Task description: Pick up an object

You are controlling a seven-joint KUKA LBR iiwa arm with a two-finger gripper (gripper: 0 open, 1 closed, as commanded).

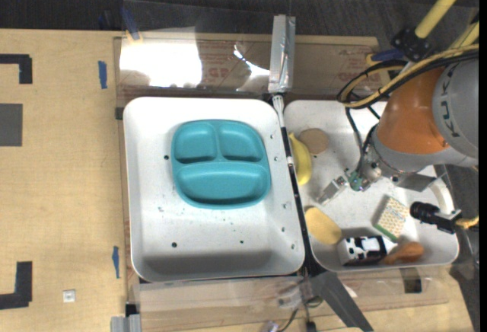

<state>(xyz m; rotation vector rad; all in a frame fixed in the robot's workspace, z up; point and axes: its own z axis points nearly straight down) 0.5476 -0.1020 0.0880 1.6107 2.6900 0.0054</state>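
In the right bin (445, 247), the gripper (335, 187) hangs low over the white floor, left of the arm's orange band (407, 125); whether it is released or clenched cannot be told. Just left of it a banana (302, 159) lies against the bin's left wall, its long axis running far to near. A tan round piece (314, 142) sits touching its far end. Nearer lie a yellow lump (323, 228), a black-and-white object (363, 247) and a checkered sponge (391, 217). The left bin (144, 193) holds a teal divided plate (221, 163).
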